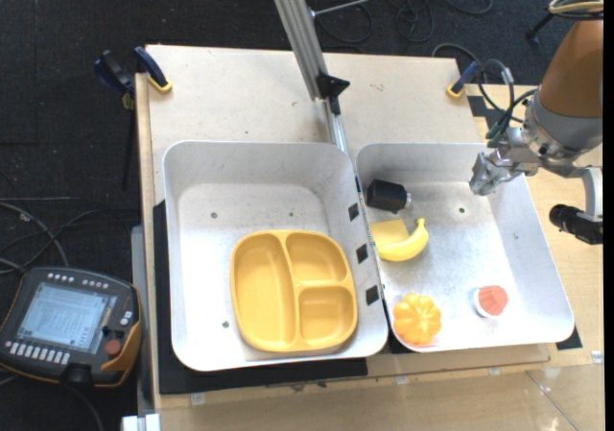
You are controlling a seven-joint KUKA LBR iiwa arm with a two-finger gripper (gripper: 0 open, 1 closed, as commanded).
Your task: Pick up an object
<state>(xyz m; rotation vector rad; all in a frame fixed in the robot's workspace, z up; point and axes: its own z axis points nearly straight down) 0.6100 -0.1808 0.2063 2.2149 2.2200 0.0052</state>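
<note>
**A:** How far along is the pick?

**B:** By my reading, nothing is lifted yet. Every object lies on a bin floor, and the whole grasp is left to do.

**A:** Take me across, left to right.

**B:** On the pale tabletop (240, 93) sit two shallow white plastic bins. The left bin (192, 179) holds one yellow plastic plate with three compartments (293, 290), near its front right corner. The right bin (537, 247) holds four objects: one short black cylinder (388, 196) near its back left; one yellow toy banana (401, 241) just in front of that; one orange pumpkin-shaped toy (418, 319) at the front edge; and one small round red and white piece (491, 300) to its right.

**A:** And the arm?

**B:** One grey arm with an orange band enters from the right. Its gripper (487, 176) hangs over the right bin's back right area, well apart from all four objects. I cannot tell whether the fingers are apart or together; nothing shows between them.
</note>
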